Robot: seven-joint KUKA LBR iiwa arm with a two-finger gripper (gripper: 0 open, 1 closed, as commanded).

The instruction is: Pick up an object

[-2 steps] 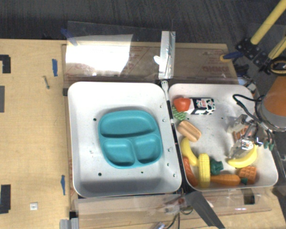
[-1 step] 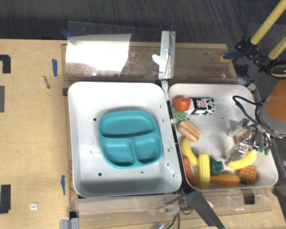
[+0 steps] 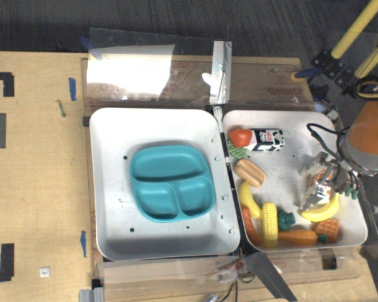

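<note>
Banana lies near right bin front-right corner, my gripper low just above it. Can't tell gripper state through cable clutter. Best: centre over curve, avoid carrot and corn, squeeze before lifting.

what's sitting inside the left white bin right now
A teal divided plate with three compartments lies in the left bin, roughly centred. Nothing shows in its compartments. Whatever is beneath the plate is covered.
</note>
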